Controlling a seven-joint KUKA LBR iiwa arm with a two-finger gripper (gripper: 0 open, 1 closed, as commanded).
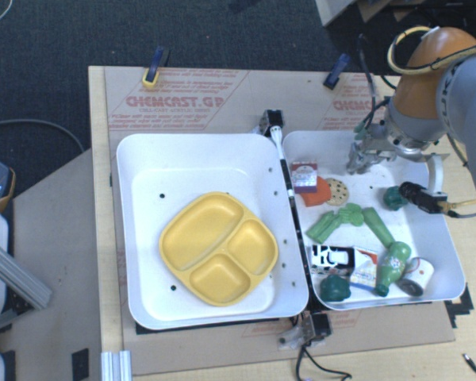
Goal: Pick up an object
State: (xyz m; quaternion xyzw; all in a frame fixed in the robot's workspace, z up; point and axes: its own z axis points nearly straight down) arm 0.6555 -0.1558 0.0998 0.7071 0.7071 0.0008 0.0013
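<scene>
While two-finger metal gripper [363, 159] hangs over right shallow white plastic bin [452, 252], back end, nothing seen between tips. Round tan speckled cookie [336, 190] and small red-white box [305, 176] near, down-left. Risk: descent misses both, closes on bare floor.

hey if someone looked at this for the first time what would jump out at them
First the yellow divided tray, lying alone in the left bin. Next the jumble of small green toys and packets crowding the right bin. Above that bin's far end hangs the grey arm's gripper, its orange band bright at the view's right.
</scene>
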